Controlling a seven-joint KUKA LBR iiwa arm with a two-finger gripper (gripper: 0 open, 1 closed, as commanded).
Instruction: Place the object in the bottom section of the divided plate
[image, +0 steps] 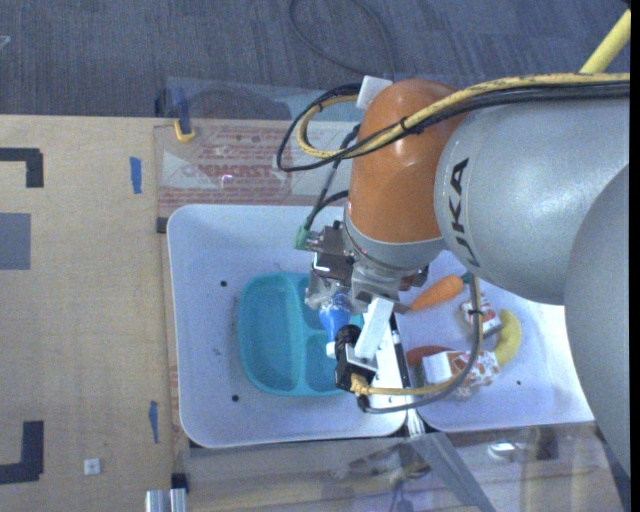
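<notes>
A turquoise divided plate (275, 335) lies in the left white bin (200, 300), with one large section on its left and two smaller ones on its right. My gripper (335, 318) hangs over the plate's right side, near the divider between the two small sections. A small blue object (333, 316) shows right under the gripper, over the plate. The wrist and its cabling hide the gripper's tips and how the blue object is held.
In the right bin (545, 400) lie an orange carrot (437, 292), a yellow banana (510, 337) and a red and white item (445, 362). The arm's big grey and orange body covers much of the right bin. A wooden bench top (80, 300) lies left.
</notes>
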